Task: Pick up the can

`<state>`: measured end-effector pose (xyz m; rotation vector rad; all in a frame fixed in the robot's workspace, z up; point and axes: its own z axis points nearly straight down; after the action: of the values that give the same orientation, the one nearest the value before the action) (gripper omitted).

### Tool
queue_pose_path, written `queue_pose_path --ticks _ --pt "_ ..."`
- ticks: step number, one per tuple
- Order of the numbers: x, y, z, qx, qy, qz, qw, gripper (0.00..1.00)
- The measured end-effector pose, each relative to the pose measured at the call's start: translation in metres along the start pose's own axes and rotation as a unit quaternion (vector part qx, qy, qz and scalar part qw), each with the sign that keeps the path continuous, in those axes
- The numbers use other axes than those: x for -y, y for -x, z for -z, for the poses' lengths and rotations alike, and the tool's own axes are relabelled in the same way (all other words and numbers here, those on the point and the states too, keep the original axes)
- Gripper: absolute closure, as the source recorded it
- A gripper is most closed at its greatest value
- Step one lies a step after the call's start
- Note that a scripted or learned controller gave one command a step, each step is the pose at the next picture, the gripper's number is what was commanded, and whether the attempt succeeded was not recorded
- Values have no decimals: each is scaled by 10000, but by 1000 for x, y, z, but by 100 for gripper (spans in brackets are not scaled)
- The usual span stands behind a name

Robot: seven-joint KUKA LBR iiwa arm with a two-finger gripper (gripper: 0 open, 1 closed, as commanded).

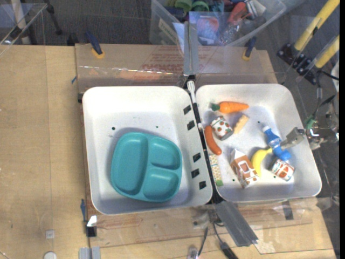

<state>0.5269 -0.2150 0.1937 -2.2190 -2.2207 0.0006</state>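
1. Two shallow white plastic bins sat side by side on the wooden tabletop (38, 144).
2. The left bin (97, 107) held a teal sectioned plastic plate (145, 166).
3. The right bin (285, 99) held a small red-and-white printed can (220, 127), upright near the bin's left wall, just below an orange toy carrot (233, 107) and beside a reddish toy sausage (213, 141).
4. A yellow toy banana (261, 159), a blue bottle (272, 138) and an orange-and-white carton (243, 170) lay nearby.
5. The metallic end effector (295, 137) reached over the right bin's right edge, well apart from the can; its opening could not be told.
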Motion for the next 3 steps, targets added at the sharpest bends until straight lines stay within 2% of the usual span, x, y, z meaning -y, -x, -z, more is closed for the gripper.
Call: queue_pose_path --ticks 1,2,3 --pt "2 -19 -98 -15 28 -58 10000 0" --pt "40 -62 -105 25 71 -691 9976 0" --pt "44 -27 -105 16 68 -332 9994 0"
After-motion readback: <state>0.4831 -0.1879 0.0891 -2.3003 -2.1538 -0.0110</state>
